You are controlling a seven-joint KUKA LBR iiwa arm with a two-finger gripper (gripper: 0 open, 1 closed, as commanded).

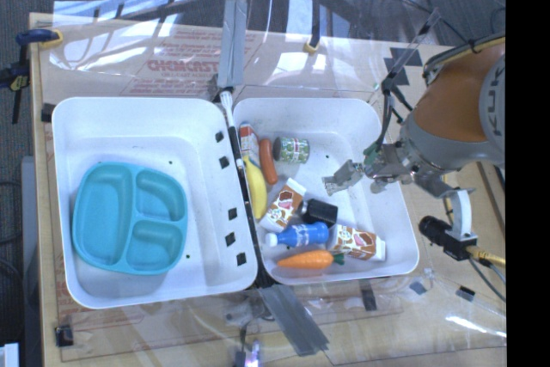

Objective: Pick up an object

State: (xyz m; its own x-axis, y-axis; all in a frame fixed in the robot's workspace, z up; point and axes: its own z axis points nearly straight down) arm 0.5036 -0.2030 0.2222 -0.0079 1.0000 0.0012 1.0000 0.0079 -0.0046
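Objects for picking lie heaped in the right bin, all to the left of and below the gripper as the camera sees it. Nearest it, just below and left, sits a small black item whose kind is hard to make out. Beside that lies a small carton printed in brown and white, and under it a blue bottle with a white cap. Another printed carton lies below the gripper, touching an orange carrot near the bin's bottom wall. Up and to the left stands a small can with a green label; its print is too small to read. A reddish sausage-shaped piece and a yellow banana lie along the bin's left wall, and a small red and white item above them is partly hidden by the wall.

The gripper hangs over the bare white floor in the bin's right half, with nothing between its fingers; whether they are spread or closed cannot be told, as they are blurred and small. The arm behind it is cut off at the picture's right side.

Far to the left, the left bin holds a turquoise divided tray.
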